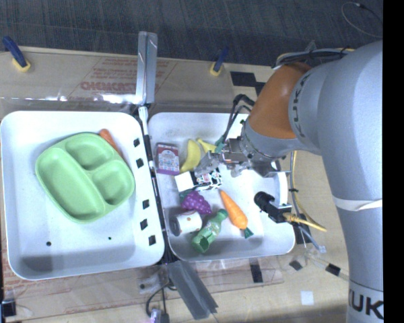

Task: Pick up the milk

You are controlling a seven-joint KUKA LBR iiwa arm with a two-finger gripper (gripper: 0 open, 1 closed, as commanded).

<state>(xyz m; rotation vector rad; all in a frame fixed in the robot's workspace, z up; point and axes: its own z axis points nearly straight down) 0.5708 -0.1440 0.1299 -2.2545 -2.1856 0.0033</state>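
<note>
Right bin (276,244) crowded; my gripper (214,163) sits over the milk carton (207,178), grip state unclear. Grapes (196,202) and banana (190,155) could snag.

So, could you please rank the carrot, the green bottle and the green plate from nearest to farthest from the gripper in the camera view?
1. Carrot, just below the gripper in the right bin.
2. Green bottle, lower still, near that bin's front edge.
3. Green plate, far off in the left bin.

Pincer (212,161) low over milk carton (207,177) in right bin (276,241), carrot (233,209) beside it
</note>
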